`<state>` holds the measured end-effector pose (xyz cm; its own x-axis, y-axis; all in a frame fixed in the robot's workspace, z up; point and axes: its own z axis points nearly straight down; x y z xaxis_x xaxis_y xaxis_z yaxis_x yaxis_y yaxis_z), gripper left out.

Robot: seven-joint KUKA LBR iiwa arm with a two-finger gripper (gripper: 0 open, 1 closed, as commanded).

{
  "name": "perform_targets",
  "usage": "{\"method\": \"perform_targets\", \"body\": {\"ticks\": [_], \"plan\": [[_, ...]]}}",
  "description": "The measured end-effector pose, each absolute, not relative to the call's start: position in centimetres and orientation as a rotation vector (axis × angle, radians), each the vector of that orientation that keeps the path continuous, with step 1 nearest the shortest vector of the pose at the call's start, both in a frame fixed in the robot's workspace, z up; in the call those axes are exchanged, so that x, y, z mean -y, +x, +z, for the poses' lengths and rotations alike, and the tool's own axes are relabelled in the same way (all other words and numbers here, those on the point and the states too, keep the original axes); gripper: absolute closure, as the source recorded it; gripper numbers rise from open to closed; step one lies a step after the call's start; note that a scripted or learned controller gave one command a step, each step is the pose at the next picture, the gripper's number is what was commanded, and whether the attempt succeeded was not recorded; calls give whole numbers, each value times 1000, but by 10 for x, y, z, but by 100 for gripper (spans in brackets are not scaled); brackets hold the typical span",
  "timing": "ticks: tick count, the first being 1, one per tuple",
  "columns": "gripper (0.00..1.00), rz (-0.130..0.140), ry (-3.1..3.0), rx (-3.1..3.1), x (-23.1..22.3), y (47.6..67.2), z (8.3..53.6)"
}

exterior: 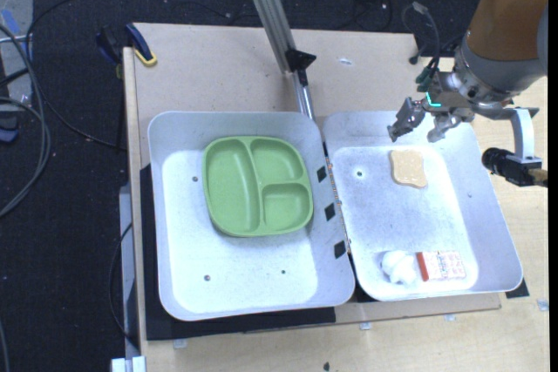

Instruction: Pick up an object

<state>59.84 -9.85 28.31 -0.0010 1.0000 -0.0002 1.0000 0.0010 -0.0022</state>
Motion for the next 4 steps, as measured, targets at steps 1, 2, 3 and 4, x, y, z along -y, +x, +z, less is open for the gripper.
{"method": "perform_targets", "body": {"ticks": [1, 2, 3, 4], "plan": [[0, 1, -2220, 2223, 98, 599, 284], [0, 5, -2221, 2218, 105, 599, 239], [0, 5, -2220, 2218, 102, 596, 195], [0, 5, -2220, 2217, 93, 590, 143]]}}
